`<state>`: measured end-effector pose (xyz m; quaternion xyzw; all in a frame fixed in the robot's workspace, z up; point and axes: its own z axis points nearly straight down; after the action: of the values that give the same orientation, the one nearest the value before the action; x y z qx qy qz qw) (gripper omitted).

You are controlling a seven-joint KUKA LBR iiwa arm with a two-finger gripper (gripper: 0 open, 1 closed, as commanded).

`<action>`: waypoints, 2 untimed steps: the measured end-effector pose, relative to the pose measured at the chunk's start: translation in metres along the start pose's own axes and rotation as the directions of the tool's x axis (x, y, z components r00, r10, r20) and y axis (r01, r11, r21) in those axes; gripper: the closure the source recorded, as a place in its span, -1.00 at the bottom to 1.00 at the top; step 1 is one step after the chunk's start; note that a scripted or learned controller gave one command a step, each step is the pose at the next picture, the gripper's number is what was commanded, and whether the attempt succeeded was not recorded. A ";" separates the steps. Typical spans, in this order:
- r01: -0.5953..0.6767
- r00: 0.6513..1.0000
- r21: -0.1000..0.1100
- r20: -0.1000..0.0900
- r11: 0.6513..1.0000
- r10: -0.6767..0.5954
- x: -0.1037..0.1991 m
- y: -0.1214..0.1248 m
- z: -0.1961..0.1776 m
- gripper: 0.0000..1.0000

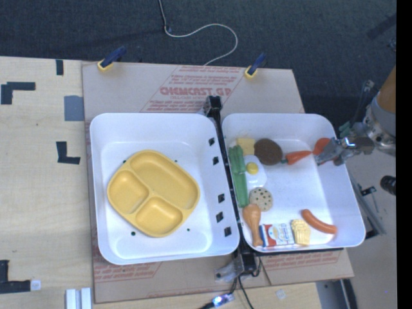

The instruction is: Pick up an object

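Gripper (329, 152) at right bin's (347, 230) upper-right rim; finger state: cannot tell. Carrot (297, 156) just left of it, likely light, stiff, slick plastic; grasp across thick middle.

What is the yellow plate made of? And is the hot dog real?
The yellow plate looks like smooth moulded plastic: one even colour, rounded compartments, a soft shine. The hot dog looks like a toy, probably plastic, since its skin is glossy and evenly orange-red. From this far up I can't be fully sure of either.
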<state>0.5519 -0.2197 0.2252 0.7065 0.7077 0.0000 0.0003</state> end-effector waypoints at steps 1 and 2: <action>0.004 1.000 0.002 -0.001 1.000 -0.004 0.061 0.016 0.005 1.00; 0.002 1.000 0.003 -0.001 1.000 -0.002 0.111 0.025 0.015 1.00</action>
<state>0.5772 -0.1084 0.2103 0.7057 0.7085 -0.0008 -0.0010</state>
